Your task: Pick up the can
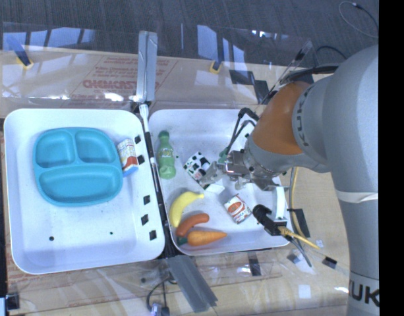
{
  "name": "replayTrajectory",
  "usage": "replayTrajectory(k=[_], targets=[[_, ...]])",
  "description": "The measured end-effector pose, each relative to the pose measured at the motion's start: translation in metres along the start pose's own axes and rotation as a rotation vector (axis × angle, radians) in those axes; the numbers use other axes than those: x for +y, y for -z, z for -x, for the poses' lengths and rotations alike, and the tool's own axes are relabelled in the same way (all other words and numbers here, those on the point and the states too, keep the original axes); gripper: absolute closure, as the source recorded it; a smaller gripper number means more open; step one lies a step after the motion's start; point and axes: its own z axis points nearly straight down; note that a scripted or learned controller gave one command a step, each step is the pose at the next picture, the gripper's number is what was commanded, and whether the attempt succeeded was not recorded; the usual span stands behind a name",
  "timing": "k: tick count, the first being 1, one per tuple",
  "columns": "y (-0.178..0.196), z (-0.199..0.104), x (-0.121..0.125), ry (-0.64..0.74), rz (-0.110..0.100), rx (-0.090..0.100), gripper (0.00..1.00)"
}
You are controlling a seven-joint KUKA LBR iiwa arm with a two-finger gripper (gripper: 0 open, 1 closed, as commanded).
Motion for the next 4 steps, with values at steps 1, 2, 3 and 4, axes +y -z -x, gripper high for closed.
replayTrajectory(k=[1, 2, 3, 4], targets=[[0.006, 0.044, -0.041, -0.097, -0.001, 0.000, 0.00], [-0.014, 0.041, -0.057, -0.177, 0.001, 0.001, 0.00], [-0.004, 0.041, -0.057, -0.172, 0.001, 0.000, 1.00], [0.118, -0.009, -0.066, -0.245, 0.001, 0.001, 1.00]])
